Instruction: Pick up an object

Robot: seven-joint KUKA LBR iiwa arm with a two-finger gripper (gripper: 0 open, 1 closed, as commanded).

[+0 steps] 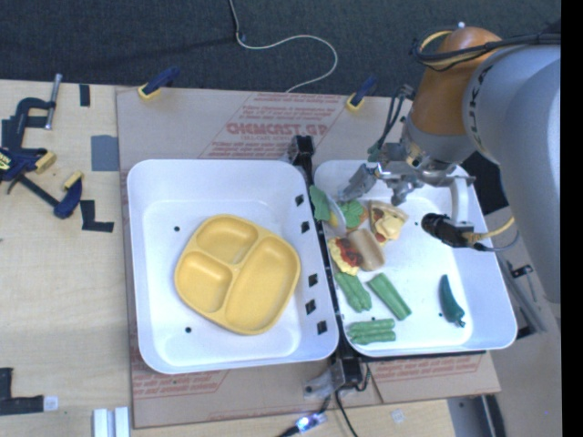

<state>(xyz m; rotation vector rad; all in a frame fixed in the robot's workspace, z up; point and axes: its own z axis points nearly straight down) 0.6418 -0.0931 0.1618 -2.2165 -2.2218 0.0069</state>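
Toy food partly under fingers

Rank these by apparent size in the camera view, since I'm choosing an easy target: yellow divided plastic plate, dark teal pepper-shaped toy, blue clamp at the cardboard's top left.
1. Yellow divided plastic plate, clearly largest.
2. Dark teal pepper-shaped toy and blue clamp: similar, too close to rank.

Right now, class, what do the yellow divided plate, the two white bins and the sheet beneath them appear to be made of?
Yellow divided plate: probably moulded plastic, smooth with a soft sheen and rounded compartment ridges. White bins: likely thin plastic, glossy, with smoothly curved rims. Sheet beneath: cardboard, matte brown with red printed lettering, held by clamps at its far edge.
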